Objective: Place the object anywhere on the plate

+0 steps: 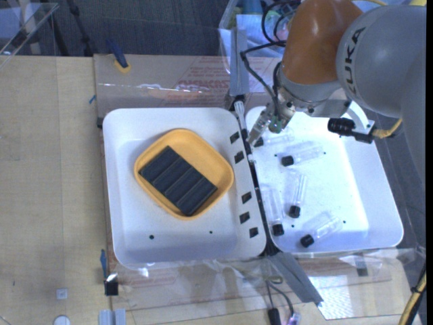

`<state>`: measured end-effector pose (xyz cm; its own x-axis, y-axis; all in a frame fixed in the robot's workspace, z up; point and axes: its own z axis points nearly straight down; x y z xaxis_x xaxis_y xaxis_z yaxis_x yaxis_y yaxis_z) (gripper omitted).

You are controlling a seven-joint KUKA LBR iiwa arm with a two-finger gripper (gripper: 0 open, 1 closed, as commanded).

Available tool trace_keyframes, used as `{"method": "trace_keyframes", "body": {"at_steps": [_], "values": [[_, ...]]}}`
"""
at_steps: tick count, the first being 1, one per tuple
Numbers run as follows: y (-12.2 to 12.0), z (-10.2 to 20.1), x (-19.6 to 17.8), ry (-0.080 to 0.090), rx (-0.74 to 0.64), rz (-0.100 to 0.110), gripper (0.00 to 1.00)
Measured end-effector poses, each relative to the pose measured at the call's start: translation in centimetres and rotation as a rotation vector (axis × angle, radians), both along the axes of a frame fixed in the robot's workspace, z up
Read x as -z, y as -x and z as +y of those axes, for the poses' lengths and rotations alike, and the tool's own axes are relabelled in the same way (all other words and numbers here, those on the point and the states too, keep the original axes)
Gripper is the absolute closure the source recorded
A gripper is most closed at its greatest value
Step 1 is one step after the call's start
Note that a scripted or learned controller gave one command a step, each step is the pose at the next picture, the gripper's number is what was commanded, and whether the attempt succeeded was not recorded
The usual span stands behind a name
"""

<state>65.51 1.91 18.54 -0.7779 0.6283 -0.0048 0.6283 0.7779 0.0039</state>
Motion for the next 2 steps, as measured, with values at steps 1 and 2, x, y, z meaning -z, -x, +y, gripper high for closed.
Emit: {"method": "trace_keyframes", "body": {"at_steps": [1,2], "values": [[0.0,0.0,-0.01,0.0,0.0,0.0,0.0],[0.0,0.0,-0.01,0.0,0.0,0.0,0.0]]}}
